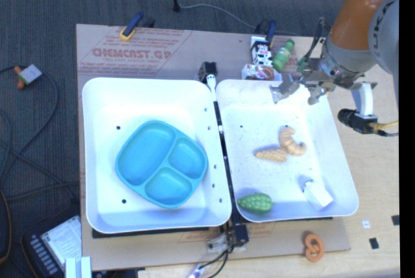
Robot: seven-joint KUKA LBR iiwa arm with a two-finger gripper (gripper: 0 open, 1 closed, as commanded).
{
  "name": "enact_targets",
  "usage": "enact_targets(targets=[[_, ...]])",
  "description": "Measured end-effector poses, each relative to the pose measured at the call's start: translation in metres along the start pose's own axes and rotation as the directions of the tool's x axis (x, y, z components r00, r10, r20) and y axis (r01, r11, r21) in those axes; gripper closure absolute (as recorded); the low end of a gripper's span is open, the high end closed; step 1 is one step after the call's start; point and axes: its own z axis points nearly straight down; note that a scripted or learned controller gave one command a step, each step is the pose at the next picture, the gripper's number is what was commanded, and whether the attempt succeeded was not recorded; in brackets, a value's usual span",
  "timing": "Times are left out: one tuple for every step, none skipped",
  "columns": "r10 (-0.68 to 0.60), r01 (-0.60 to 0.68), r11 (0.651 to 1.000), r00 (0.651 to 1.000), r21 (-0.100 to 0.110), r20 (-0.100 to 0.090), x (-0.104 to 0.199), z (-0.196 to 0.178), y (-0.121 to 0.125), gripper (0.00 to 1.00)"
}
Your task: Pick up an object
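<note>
A: Your gripper (297, 90) hangs spread wide and empty above the right bin's (343, 173) far edge.

B: Target?

A: The tan curled piece (290, 140) at that bin's middle. You centre over it, descend straight, then close.

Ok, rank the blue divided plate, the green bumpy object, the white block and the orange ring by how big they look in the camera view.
Largest to smallest:
1. blue divided plate, in the left bin
2. green bumpy object, at the right bin's near edge
3. white block, in the right bin
4. orange ring, on the bench

The last two look close; I would not rank them firmly.
</note>
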Motion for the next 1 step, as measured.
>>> enact_targets(targets=[[0.000,0.000,1.000,1.000,-0.006,0.000,0.0468,0.1203,-0.0467,0.00]])
